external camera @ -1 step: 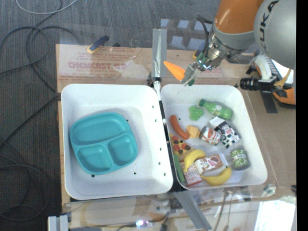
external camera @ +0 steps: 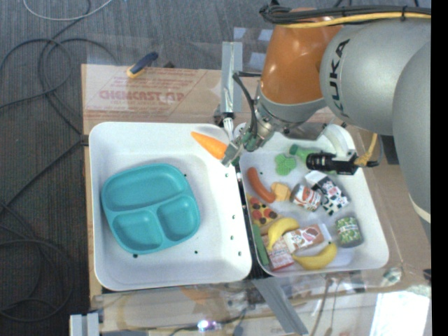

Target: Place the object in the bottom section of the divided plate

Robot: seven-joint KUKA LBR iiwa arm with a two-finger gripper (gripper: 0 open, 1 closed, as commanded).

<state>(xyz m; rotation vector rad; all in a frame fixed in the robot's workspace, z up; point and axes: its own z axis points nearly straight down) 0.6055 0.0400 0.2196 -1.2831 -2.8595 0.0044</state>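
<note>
from my seat the arm's bulk hides much of the right bin's (external camera: 378, 254) upper edge, and the grey casing is cut off by the frame on the right. the gripper (external camera: 233, 152) hangs over the seam between the two bins, and it is small and dark enough that i cannot tell how it stands. the carrot (external camera: 209, 143) lies with its thick end right at the gripper tip, but i cannot make out whether it is actually gripped or just touching.

writing: black letters on the grey casing read "kuka", partly clipped. the cardboard sheet (external camera: 150, 96) under the bins carries faded red print i cannot read with confidence. a small carton (external camera: 302, 239) in the right bin has a red and white label too small to read.

the carrot is plain orange, tapered, pointing its narrow tip toward the upper left, sitting in the upper right corner of the left bin (external camera: 133, 268), well apart from the divided plate (external camera: 150, 207). that plate is teal, with one long section above and two smaller ones below, resting at a tilt in the middle of the left bin.

the right bin holds a banana (external camera: 280, 231), a sausage (external camera: 260, 185) and other toy foods crowded together.
</note>
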